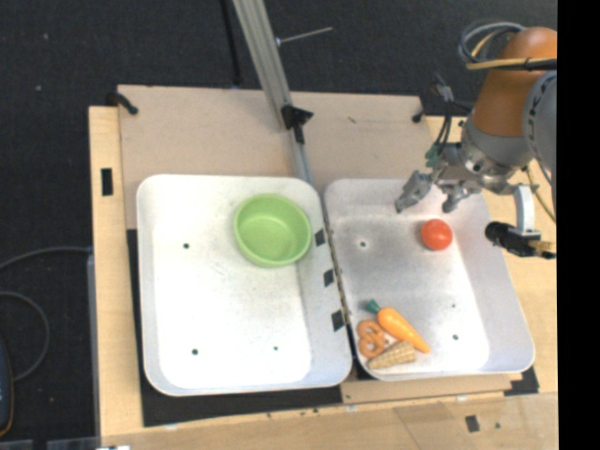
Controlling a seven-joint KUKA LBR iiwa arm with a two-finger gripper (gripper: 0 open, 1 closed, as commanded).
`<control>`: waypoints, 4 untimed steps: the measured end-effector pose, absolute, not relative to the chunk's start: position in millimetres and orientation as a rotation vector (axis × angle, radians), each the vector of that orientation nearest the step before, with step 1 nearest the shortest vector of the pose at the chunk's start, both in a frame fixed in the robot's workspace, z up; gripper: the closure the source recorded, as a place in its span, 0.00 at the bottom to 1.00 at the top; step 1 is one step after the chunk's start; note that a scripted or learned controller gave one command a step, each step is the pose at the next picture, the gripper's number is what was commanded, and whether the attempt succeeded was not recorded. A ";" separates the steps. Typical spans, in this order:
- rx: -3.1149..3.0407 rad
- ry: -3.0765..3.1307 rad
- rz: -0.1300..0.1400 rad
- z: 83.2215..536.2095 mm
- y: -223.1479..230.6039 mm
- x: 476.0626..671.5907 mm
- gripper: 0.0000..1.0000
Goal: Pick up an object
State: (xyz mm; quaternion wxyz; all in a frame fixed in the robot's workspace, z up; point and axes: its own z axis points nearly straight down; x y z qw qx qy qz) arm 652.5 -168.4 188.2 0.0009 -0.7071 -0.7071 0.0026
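Jaws spread wide and holding nothing, gripper [433, 197] hovering over the right bin [487, 345]. Red ball [436, 235] just below, near the bin's back. Best to centre over the ball, drop straight, close gently to stop it rolling.

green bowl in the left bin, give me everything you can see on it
The green bowl is a small round bowl, light green, looks like smooth plastic. It sits upright, open side up, with nothing visible inside. It rests on the floor of the left bin, in the upper right part, near the divide between bins. Nothing else touches it.
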 end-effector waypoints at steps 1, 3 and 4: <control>-2.222 -2.221 0.007 146.1 -169.0 654.0 0.00; -2.228 -2.224 -0.001 113.4 -171.1 655.4 1.00; -2.222 -2.228 -0.007 159.3 -170.8 662.3 1.00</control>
